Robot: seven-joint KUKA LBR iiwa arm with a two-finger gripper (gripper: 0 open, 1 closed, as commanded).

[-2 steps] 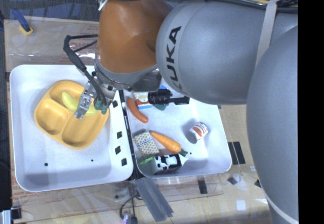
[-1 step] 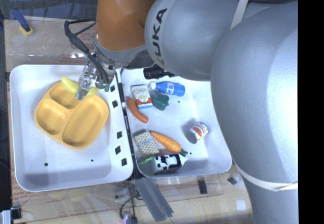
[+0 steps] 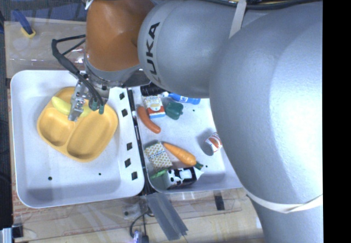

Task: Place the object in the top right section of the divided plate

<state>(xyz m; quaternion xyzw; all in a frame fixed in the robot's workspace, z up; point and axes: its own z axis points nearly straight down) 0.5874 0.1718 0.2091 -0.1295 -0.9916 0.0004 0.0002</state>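
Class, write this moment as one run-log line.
gripper: over yellow divided plate | plate: left white bin | carrot, sausage: right bin

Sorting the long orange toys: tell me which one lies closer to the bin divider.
The sausage, reddish-orange, just right of the divider. The carrot sits farther right, green-tipped.

Right bin [image 3: 216, 168]: hot dog [image 3: 148, 119] near the divider, carrot [image 3: 179, 153] below it, touching a patterned packet [image 3: 156, 154]. Black-and-white cow toy [image 3: 182, 176] at front edge. Small can [image 3: 213, 143] apart, rightward. Green piece [image 3: 174, 109] beside a small carton [image 3: 155, 108].
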